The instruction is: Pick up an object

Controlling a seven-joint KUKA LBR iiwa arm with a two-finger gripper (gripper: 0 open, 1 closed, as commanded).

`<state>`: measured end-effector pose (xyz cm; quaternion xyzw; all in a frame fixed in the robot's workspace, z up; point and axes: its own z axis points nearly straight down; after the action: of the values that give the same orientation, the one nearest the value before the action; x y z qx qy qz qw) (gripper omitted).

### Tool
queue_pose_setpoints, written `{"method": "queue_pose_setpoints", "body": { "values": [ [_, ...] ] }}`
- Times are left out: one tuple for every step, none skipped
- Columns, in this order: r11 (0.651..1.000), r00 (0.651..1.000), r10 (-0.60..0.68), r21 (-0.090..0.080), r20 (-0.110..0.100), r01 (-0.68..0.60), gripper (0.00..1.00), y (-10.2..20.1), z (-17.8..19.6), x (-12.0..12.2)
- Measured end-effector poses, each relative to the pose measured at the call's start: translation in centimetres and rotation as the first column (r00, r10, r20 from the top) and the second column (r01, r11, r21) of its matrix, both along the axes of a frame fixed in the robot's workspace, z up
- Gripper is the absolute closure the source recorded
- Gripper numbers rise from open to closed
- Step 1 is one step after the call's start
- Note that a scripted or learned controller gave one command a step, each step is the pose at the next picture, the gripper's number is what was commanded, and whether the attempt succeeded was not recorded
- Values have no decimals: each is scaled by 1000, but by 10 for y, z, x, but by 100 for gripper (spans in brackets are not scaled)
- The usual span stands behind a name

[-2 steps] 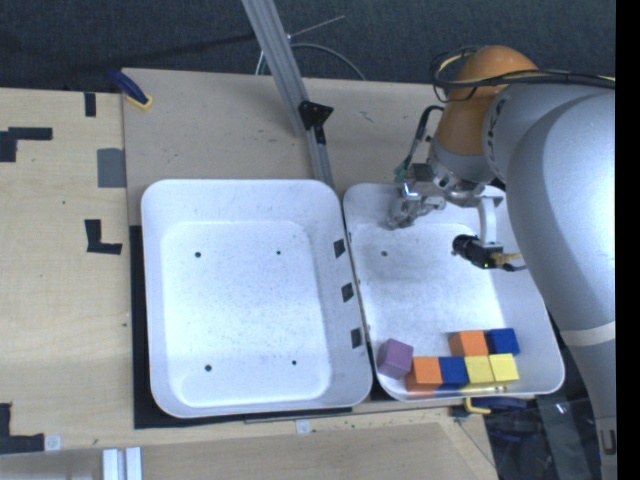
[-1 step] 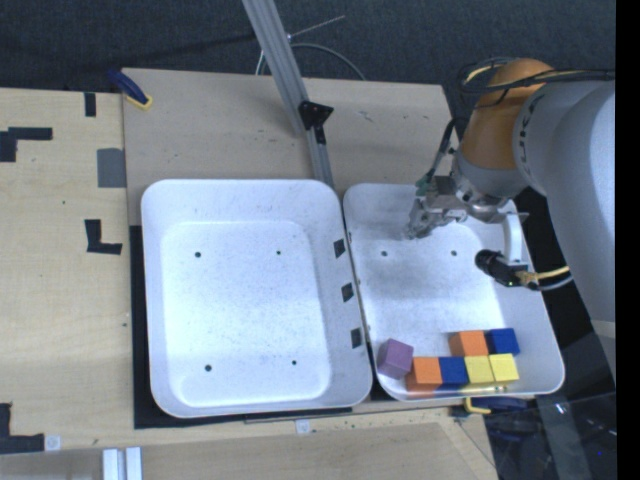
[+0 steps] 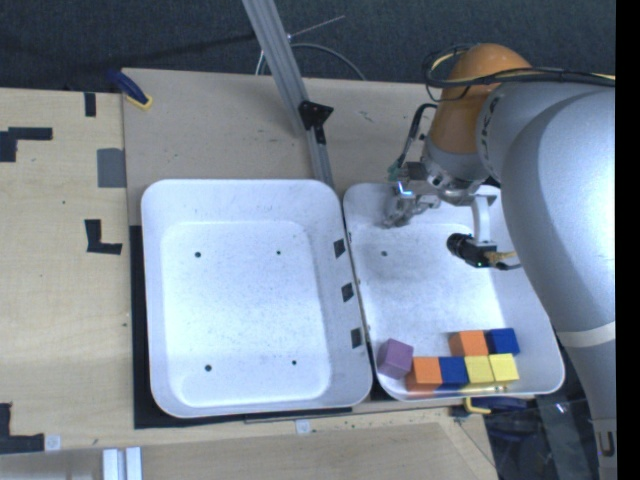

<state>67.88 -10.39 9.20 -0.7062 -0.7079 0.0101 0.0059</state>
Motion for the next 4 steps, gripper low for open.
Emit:
{"method": "queue_pose_setpoints", "body": {
  "values": [
    [1000,1000,-7,-6,4,7,100,6,0,-1],
    [1000,1000,-7,-4,3,7,100,7,-1,-2],
    [1000,1000,0,1,-4,0,0,11,-3,-3],
    [1000,1000,1,8,28,-1,0,51,105,-55]
  ]
}}
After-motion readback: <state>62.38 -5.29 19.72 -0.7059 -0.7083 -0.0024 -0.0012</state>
